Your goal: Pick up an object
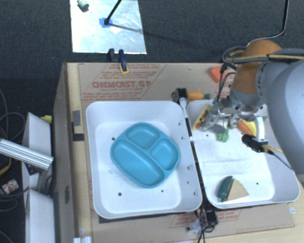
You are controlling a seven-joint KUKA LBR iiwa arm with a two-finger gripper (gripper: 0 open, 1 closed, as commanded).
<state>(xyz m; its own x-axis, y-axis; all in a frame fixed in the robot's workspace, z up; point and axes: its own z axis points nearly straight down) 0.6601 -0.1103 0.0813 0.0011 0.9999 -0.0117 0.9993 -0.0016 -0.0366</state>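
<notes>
My tool (217, 122) low over the clutter in the right bin (281, 181).

It sits at the bin's upper left among small toys: a green piece (222, 137) just below it, an orange one (246, 126) to its right. I cannot tell its opening. A dark green wedge (225, 188) lies lower; a blue divided plate (144, 154) fills the left bin (100, 145).

tray (144, 154) in left bin (102, 195)
</notes>
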